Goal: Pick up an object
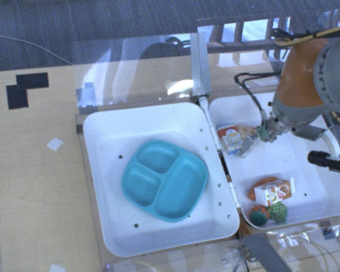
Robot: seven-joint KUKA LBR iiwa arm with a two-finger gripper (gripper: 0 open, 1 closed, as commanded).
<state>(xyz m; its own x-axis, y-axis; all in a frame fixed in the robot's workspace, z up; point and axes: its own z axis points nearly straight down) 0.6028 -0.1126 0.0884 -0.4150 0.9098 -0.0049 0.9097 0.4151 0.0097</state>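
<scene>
Front of right bin: small carton [273,192], green toy [279,212], orange ball [258,215]; my target is farther back.

Gripper [259,135] sits in the right bin [316,196], tip pointing left at a snack packet [234,140] near the divider. Packet lies just left of the tip, seemingly touching, long axis roughly along the bin's depth. I judge a short leftward reach closes it. Can't tell if the hand is released or clenched; no grasp visible. Blue divided plate [165,180] sits in the left bin [118,234], well apart.
</scene>
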